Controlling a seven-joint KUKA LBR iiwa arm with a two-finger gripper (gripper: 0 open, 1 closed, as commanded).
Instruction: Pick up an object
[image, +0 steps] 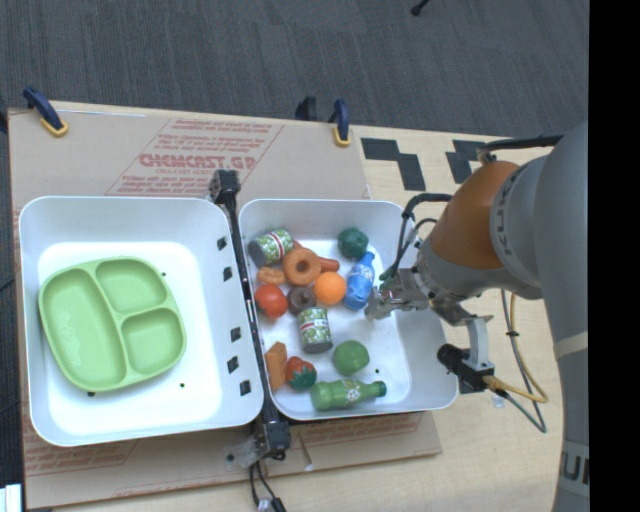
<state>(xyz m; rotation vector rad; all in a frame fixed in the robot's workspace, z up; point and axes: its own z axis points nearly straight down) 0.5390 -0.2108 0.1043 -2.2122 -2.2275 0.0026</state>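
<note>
- Two white bins are set side by side on the bench: the left bin (40, 330) and the right bin (425, 390).
- A green divided plate (110, 322) is laid flat in the left bin, towards its left side.
- Small toy items are crowded into the right bin.
- A green can (271, 245) is seen near the back left corner of the right bin, with a brown donut (300, 266) just in front of it.
- An orange ball (330, 289) is placed near the middle, touching a blue bottle (360, 281) on its right.
- A dark green round item (352, 243) is found behind the blue bottle.
- A red tomato (271, 300) is set near the left wall, and a second can (314, 329) is stood upright in front of the orange ball.
- A green lime (350, 357) is placed to the right of that can.
- A green bottle (347, 393) is laid on its side along the front wall, with a strawberry (301, 373) just to its left.
- The gripper (378, 303) is lowered into the right bin, just beside the blue bottle on its right.
- Whether the gripper is released or clenched cannot be told, and nothing is seen held by it.
</note>
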